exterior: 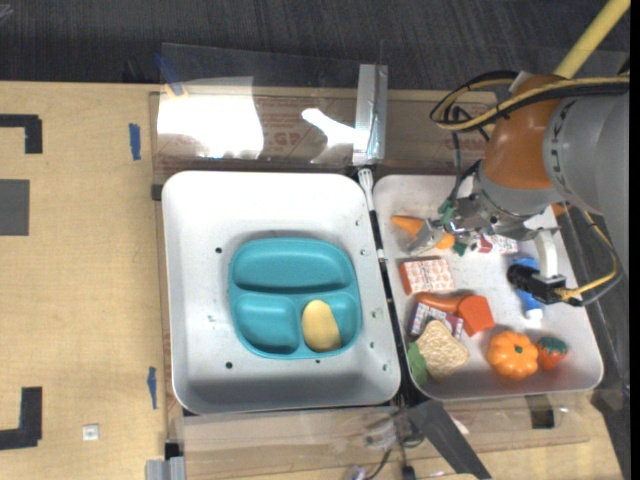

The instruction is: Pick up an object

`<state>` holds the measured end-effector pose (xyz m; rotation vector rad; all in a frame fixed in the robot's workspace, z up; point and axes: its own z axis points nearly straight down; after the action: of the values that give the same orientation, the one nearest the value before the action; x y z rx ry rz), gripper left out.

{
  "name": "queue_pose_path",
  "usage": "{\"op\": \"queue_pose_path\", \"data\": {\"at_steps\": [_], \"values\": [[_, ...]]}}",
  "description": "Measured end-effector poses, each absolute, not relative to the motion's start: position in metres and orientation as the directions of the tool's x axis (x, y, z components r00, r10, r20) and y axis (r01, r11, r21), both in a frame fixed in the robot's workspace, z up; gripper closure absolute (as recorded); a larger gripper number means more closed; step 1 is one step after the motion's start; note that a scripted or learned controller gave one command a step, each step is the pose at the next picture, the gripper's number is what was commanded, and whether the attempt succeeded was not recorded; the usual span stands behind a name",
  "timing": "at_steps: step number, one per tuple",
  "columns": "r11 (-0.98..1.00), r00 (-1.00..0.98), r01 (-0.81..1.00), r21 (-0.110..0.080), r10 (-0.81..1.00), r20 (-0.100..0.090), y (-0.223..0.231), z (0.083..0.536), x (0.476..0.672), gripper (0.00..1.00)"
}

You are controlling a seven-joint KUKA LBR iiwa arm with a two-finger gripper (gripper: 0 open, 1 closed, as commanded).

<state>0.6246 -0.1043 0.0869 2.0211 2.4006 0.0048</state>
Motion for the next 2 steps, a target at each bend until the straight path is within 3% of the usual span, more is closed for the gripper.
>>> {"op": "queue_pose_path", "data": {"at_steps": [1, 2], "values": [[0.168, -0.168, 0.986, 0.012, 0.986, -0.004, -0.106, 0.100, 0.627, 1.00], [0.066, -0.066, 0.998, -0.015, 0.998, 0.003, -0.064, 0.182, 0.664, 1.00]]}}
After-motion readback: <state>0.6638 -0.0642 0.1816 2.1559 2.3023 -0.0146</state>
